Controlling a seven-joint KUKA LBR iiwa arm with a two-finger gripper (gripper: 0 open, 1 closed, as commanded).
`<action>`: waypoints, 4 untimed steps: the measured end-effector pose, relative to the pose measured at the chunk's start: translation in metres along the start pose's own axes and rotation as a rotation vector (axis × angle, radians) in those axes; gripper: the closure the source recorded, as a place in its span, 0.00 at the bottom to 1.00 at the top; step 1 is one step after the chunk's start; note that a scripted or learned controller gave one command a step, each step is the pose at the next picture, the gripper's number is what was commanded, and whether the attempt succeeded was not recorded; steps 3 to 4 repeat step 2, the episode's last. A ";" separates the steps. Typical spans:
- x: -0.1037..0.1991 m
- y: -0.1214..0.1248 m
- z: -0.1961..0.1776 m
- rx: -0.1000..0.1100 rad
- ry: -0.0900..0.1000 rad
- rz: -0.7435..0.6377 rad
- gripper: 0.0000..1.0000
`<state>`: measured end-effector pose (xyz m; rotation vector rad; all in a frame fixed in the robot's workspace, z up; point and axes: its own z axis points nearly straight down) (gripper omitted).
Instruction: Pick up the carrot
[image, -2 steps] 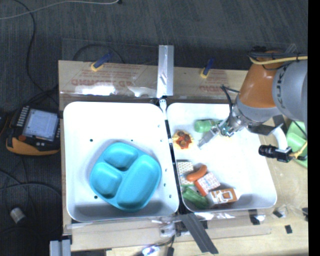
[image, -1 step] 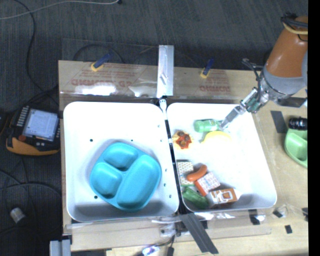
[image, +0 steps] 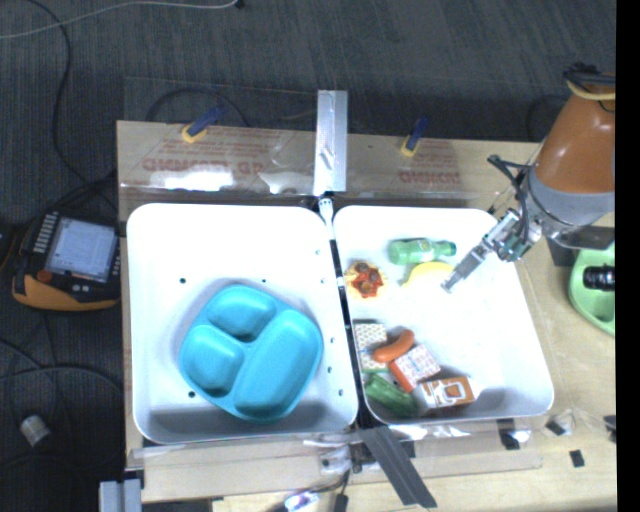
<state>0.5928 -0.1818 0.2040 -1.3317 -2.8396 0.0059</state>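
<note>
Camera view: carrot (image: 391, 346) short, orange-red, rounded.

Two white bins, left bin (image: 160, 300) at nine o'clock, right bin (image: 520, 330) at three, one blue sectioned tray (image: 250, 350), one green bottle (image: 420, 249), one yellow banana (image: 428, 270), one sausage (image: 392, 346), two small cartons (image: 430, 380), one gripper (image: 450, 283)

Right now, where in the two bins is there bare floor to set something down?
Right bin: bare floor along its right side, below the gripper. Crowded along the divider, around the hot dog. Left bin: bare strip above the blue tray.
</note>
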 end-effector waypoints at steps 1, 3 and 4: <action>-0.039 0.024 0.043 0.001 -0.002 -0.060 0.00; -0.038 0.025 0.037 0.001 0.003 -0.061 1.00; -0.038 0.025 0.037 0.001 0.003 -0.061 1.00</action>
